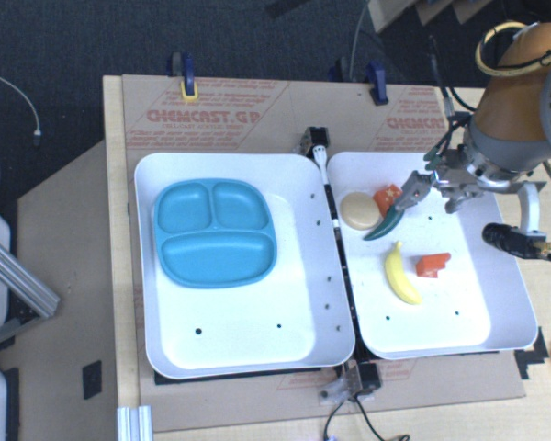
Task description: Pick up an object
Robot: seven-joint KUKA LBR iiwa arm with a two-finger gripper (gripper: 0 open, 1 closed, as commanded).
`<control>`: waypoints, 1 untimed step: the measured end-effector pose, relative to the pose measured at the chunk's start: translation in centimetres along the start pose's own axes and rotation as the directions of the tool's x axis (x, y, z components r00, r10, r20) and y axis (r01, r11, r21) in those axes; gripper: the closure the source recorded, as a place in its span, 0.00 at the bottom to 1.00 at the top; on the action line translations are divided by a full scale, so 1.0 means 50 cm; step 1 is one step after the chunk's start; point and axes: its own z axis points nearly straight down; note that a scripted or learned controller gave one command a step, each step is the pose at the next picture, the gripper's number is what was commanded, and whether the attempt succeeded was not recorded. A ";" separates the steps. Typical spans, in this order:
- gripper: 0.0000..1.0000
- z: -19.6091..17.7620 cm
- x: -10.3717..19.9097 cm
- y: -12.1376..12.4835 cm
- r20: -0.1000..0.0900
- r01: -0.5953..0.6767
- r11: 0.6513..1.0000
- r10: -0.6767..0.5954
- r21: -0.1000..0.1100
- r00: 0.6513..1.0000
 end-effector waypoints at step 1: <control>0.00 -0.015 0.000 0.006 0.002 0.003 1.000 -0.003 -0.014 1.000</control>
